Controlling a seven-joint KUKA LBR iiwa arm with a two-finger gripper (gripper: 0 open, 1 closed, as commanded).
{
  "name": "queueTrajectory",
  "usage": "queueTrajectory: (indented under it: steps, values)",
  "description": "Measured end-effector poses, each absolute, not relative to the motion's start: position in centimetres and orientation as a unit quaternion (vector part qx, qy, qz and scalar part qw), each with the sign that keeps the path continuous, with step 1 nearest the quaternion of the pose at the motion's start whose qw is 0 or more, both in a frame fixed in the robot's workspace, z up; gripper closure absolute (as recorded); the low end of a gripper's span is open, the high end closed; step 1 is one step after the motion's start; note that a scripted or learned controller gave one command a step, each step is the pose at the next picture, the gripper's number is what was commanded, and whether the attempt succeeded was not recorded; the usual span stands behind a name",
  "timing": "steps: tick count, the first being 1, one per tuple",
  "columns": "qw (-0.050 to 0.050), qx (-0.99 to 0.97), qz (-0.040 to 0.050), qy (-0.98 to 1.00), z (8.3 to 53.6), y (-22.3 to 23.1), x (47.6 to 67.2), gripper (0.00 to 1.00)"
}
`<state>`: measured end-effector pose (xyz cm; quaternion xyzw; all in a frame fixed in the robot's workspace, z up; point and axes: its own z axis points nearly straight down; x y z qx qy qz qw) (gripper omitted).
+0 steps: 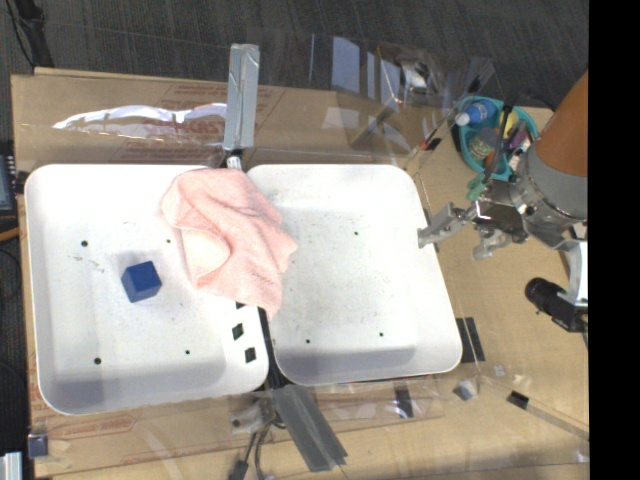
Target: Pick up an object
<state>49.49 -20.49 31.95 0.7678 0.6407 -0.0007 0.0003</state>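
Pink terry cloth [232,240] is seen crumpled across the divide between the two shallow white bins [60,298], mostly in the left one; a small blue cube [142,280] lies just to its left, apart from it; nothing has been lifted, so the whole pick is judged outstanding; the two-finger gripper [455,223] hangs beyond the right bin's edge, carrying nothing, though how its fingers stand cannot be told; much of the arm is cut off.

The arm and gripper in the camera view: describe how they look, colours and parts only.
The arm is grey, with a broad orange band above the wrist. The gripper is bare grey metal with thin fingers. Beside the wrist hangs a bundle of coloured cables, blue, yellow and green among them.
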Motion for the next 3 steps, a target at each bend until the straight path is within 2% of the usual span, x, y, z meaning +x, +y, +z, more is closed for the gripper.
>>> queueTrajectory:
  steps: [1, 2, 3]
  values:
    - [-0.002, 0.803, -0.0023, 0.596, 24.9, -20.6, 52.0, 0.0]
    - [-0.001, 0.785, -0.0009, 0.62, 28.2, -20.3, 53.3, 0.0]
    - [0.0, 0.749, -0.0003, 0.662, 27.7, -19.8, 55.2, 0.0]
